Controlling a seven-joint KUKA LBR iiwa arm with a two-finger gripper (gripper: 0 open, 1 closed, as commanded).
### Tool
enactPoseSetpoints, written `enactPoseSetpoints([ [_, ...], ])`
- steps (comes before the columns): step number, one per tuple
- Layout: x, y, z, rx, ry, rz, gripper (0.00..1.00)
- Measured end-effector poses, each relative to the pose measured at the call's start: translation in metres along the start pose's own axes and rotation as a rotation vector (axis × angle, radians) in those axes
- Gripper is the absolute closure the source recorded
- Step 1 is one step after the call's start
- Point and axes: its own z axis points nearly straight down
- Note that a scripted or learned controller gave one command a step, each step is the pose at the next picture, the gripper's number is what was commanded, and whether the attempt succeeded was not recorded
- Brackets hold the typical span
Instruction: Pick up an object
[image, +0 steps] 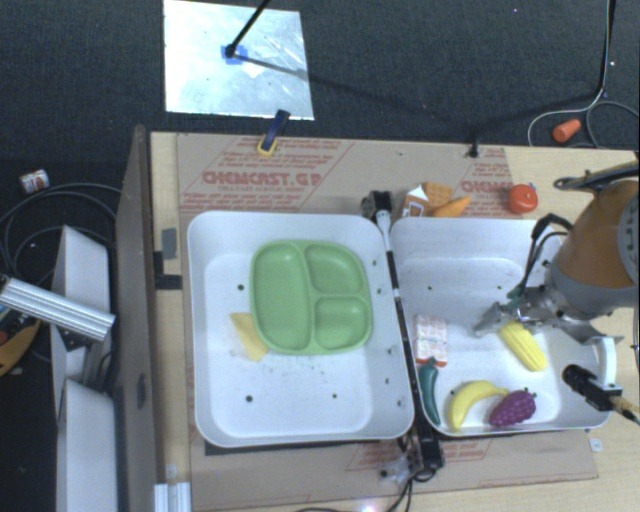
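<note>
1. We see the gripper (508, 318) low in the right bin (470, 262), at the right of the frame; whether it is released or clenched, we cannot tell.
2. Touching or just under it lies a yellow corn cob (525, 346), tilted toward the lower right.
3. Below, near the bin's bottom edge, a banana (468, 399) lies beside a purple grape bunch (511, 407).
4. Left of these, along the divider, we see a small red-and-white packet (431, 337) above a green pepper (429, 389).
5. The left bin (215, 400) holds a green divided plate (310, 297), with a yellow piece (247, 336) at its lower left.
</note>
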Motion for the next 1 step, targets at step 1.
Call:
enactPoseSetpoints([
  [1, -0.0010, 0.0007, -0.0161, -0.003, -0.001, 0.000, 1.00],
])
